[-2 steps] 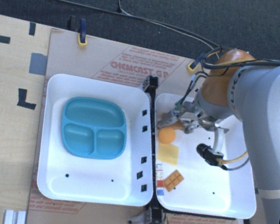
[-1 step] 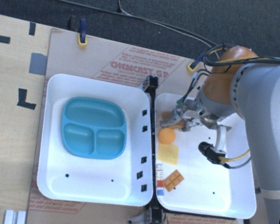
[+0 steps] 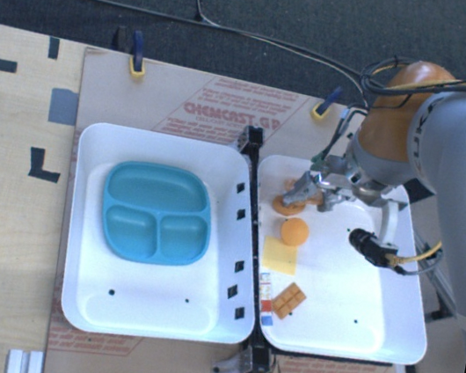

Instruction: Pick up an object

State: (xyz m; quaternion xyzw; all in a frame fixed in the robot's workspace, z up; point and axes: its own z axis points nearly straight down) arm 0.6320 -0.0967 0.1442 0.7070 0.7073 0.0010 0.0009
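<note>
Brown flat cookie-like piece (image 3: 287, 204) sits at the far left of the right white bin (image 3: 385, 337), gripper (image 3: 312, 191) low over it, touching or nearly. Fingers' state: cannot tell. Nothing lifted yet; grasp and lift remain. Orange ball (image 3: 295, 231), yellow square (image 3: 279, 256), waffle piece (image 3: 288, 301) lie untouched nearby.

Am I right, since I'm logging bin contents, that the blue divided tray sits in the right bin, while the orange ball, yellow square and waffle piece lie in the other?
Not quite. The camera view shows the blue divided tray in the left bin; the orange ball, yellow square and waffle piece lie in the right bin.
</note>
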